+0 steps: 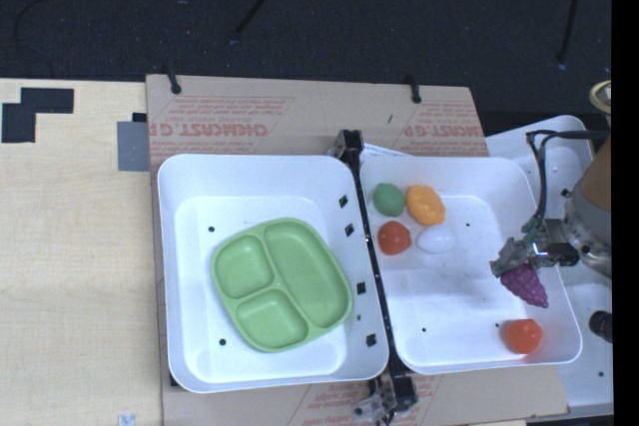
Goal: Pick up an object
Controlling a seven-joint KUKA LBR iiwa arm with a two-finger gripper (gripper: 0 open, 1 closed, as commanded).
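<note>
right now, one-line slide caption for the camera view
Pincer at a purple grape bunch in the right bin; green divided plate in the left bin.

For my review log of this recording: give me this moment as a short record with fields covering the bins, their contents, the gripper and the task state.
left bin: white shallow bin holding a light green three-compartment plastic plate
right bin: white shallow bin holding six small things
top cluster: green ball, orange oval, red ball, white egg shape
right side: purple grape bunch; red-orange ball near the front right corner
gripper: at the grape bunch's upper end
task state: a grasp cannot be confirmed
</note>
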